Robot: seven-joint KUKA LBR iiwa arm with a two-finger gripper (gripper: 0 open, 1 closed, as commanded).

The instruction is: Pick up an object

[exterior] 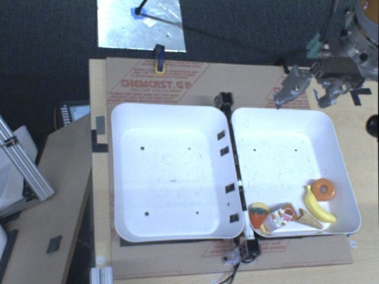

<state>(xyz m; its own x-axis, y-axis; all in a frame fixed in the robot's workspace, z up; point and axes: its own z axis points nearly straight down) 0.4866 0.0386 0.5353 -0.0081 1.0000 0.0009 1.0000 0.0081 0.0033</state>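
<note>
**Banana and its neighbours waiting in the right bin's near corner**

The banana (318, 206) is lying in the right bin (278, 141), well apart from the fingers (309, 89) and far toward the camera from them, in the corner nearest the camera. An orange ring-shaped toy (323, 189) is sitting just beside the banana, touching or nearly touching its upper end. Further left along the same near wall, a small printed packet (280, 216) and a round red-orange toy (258, 213) are crowding together, with a tan cone-shaped piece (308, 219) tucked between the packet and the banana. The left bin (166, 170) is lying off to the fingers' far side.

The fingers are hanging spread apart above the bin's far rim, grasping nothing; two grey tips are showing with clear space between them.

To do this step well, the arm is probably needing to travel across the bin toward the near corner before descending. The banana looks like the best target: it is long, and its outer curve is facing open floor. Closing across its narrow width, away from the ring and the bin wall, should be keeping the tips from jamming against the rim or nudging the cluster.
</note>
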